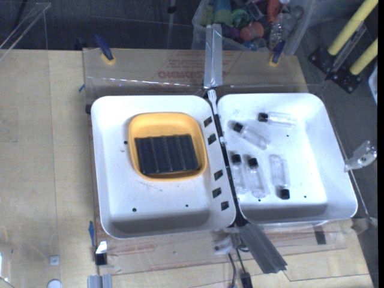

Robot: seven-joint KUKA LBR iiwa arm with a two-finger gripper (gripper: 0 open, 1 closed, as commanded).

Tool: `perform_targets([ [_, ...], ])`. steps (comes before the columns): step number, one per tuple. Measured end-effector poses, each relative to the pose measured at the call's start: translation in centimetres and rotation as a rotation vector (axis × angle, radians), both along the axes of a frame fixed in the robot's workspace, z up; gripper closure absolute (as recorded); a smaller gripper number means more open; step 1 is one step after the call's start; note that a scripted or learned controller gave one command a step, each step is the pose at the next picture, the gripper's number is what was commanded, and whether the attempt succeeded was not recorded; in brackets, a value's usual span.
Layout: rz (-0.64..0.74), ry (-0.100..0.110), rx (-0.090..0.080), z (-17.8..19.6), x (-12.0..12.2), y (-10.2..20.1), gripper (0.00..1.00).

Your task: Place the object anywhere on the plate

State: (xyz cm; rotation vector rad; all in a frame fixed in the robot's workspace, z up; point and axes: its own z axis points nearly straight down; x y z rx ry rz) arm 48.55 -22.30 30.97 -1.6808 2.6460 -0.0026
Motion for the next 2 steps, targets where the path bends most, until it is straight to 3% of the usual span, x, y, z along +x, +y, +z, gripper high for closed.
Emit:
perform_targets([
  [1,-0.06,0.005,0.001,-2.6,-0.5,0.0,0.0],
  [2,0.263,0.006,0.001,-4.9,-0.5,0.1,0.0],
])
